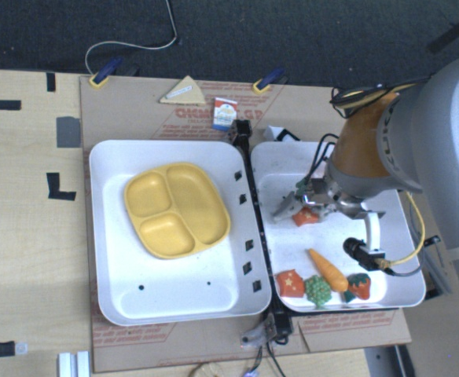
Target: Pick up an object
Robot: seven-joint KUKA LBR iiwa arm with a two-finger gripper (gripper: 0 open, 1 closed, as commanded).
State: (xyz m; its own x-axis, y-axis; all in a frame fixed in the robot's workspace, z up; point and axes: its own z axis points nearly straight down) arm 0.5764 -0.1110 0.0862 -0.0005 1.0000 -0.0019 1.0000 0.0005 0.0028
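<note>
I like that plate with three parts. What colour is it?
Yellow. The plate lies in the left bin, seen best in the camera view.

Yellow tray [177, 210] in left bin [108, 234], frame centre-left. Small carton [225, 115] and triangular wedge [185, 92] on cardboard, upper centre.

arm [418, 132]: cut off at right edge; red object [306, 217]: partly hidden under gripper [296, 204]; grasp unclear
</note>
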